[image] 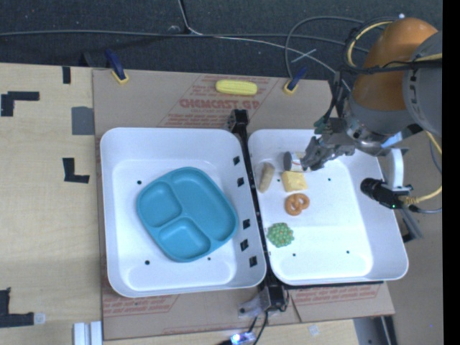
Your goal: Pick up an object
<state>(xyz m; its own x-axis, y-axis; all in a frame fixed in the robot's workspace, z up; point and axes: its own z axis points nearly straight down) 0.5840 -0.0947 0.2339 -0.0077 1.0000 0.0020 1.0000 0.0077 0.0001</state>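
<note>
Camera view: grey two-finger gripper (pixel 305 162), finger state cannot tell, hovers in the right shallow white bin (pixel 359 264) over a small yellow block (pixel 293 181); probably light, stiff, best pinched across flat sides. Beside: pretzel-shaped brown toy (pixel 297 205).

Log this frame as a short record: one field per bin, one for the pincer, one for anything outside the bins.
left bin: blue divided plate
right bin: yellow block, pretzel, green ball, beige oblong piece
pincer: low over the right bin's upper left, just above the yellow block; grip state unclear
outside bins: yellow banana-like piece on the cardboard above the bins
</note>
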